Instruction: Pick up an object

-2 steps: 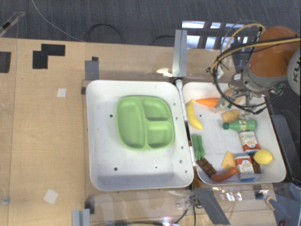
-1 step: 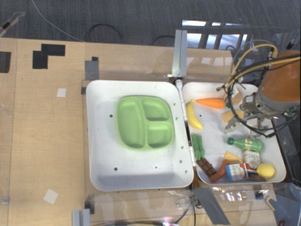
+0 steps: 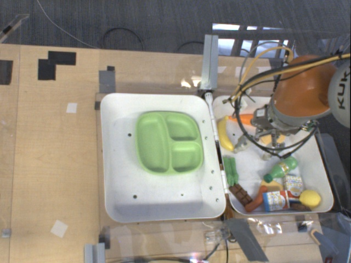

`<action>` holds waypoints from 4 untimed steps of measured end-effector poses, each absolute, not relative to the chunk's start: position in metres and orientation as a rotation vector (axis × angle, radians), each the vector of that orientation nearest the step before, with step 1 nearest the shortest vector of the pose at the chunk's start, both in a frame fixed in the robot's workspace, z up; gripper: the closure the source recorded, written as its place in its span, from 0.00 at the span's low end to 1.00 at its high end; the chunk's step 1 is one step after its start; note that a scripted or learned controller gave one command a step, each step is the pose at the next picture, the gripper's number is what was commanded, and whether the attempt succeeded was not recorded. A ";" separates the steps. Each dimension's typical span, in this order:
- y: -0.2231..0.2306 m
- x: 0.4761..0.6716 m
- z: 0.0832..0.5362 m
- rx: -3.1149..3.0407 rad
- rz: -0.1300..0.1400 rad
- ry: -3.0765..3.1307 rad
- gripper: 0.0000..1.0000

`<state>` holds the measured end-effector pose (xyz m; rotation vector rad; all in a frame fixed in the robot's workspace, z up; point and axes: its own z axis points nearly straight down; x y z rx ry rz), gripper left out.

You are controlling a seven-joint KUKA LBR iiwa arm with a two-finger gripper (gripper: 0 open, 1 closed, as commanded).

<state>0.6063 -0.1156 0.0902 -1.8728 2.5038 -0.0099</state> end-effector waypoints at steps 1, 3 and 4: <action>-0.096 0.657 0.090 -1.748 -0.021 2.602 0.00; -0.167 0.594 0.090 -2.472 -0.013 1.932 0.00; -0.163 0.521 0.092 -2.531 -0.024 1.849 0.00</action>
